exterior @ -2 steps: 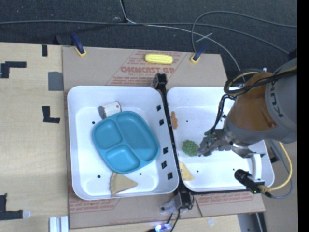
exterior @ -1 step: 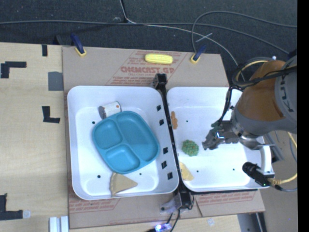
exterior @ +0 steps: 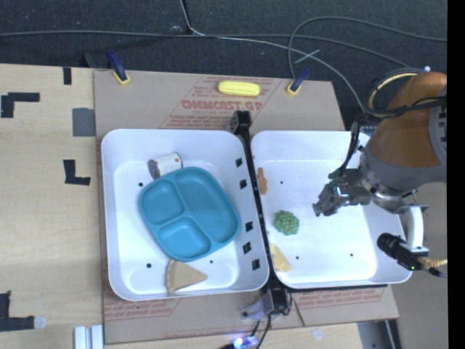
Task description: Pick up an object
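A green broccoli-like toy (exterior: pixel 286 222) lies in the right bin (exterior: pixel 312 147), left of its middle. My gripper (exterior: pixel 325 203) hangs over the same bin, a short way right of the green toy and apart from it. Nothing shows between the gripper and the bin floor. An orange piece (exterior: pixel 261 181) lies by the right bin's left wall, and a yellow wedge (exterior: pixel 279 259) lies at its front left corner.
The left bin (exterior: pixel 116 195) holds a blue divided plate (exterior: pixel 190 211), a small tin can (exterior: pixel 166 165) behind it and a tan wedge (exterior: pixel 182 275) in front. A yellow banana-like toy (exterior: pixel 238 89) lies on the cardboard behind the bins. Black clips run along the divider between bins.
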Controlling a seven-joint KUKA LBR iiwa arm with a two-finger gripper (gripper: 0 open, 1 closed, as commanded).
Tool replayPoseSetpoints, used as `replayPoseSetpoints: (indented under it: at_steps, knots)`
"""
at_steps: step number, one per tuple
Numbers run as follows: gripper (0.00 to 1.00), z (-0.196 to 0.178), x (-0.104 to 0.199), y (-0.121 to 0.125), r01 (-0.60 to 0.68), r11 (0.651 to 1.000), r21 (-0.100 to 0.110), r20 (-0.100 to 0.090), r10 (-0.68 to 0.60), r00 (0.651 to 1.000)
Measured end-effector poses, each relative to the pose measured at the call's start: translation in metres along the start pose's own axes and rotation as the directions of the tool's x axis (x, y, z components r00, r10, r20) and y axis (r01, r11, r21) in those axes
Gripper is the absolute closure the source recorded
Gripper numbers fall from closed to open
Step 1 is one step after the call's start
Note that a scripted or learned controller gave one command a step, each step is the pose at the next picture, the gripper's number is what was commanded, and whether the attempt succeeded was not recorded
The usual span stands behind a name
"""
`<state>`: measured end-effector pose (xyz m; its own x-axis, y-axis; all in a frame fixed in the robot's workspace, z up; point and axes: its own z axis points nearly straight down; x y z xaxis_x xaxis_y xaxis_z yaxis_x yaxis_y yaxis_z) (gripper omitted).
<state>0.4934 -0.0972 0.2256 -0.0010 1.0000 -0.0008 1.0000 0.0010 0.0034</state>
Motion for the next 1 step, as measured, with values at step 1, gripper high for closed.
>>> replayPoseSetpoints:
  at_steps: [1]
  knots:
    - [1.0, -0.0095, 0.0428, 0.0322, 0.005, 1.0, 0.002, -0.001, -0.005, 1.0]
